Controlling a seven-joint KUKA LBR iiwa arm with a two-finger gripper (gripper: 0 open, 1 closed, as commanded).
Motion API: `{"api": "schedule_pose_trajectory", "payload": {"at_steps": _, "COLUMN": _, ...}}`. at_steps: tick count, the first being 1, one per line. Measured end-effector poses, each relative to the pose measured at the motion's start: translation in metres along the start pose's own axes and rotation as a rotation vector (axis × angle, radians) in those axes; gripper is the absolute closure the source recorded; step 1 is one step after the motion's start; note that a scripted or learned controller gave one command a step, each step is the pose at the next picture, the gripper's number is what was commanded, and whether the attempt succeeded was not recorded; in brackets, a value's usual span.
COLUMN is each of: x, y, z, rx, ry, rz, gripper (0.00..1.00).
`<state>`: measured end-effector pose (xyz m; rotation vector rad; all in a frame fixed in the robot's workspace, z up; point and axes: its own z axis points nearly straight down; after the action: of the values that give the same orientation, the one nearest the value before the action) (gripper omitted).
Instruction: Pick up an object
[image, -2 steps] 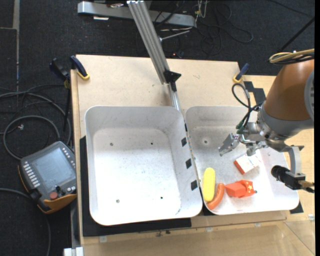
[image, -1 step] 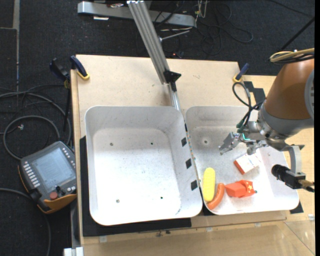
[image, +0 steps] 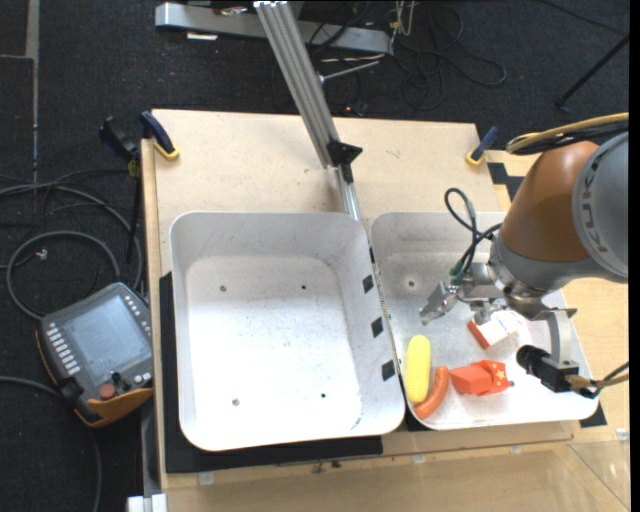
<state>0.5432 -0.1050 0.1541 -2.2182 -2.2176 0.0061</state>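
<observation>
The pincer (image: 437, 303) hangs over the right bin (image: 400, 245); whether it is clenched cannot be told. A yellow corn cob (image: 417, 367), an orange carrot (image: 433, 393) and a red block (image: 479, 379) lie just below it, apart from it.

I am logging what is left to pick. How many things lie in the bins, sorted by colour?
Yellow: 1, the yellow corn-like piece.
Orange: 2, the orange curved piece and the orange block.
Orange and white: 1, the small block under the wrist, partly hidden.
Total: 4, all in the right bin.

Bench (image: 260, 165) bears two white bins (image: 190, 300) (image: 400, 240) (side by side).
</observation>
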Motion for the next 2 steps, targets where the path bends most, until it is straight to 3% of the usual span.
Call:
{"api": "schedule_pose_trajectory", "payload": {"at_steps": 1, "x": 0.001, "y": -0.001, "z": 0.054, "rx": 0.000, "ry": 0.000, "rz": 0.001, "gripper": 0.00}}
{"api": "schedule_pose_trajectory", "payload": {"at_steps": 2, "x": 0.000, "y": 0.001, "z": 0.041, "rx": -0.006, "ry": -0.001, "rz": 0.001, "gripper": 1.00}}
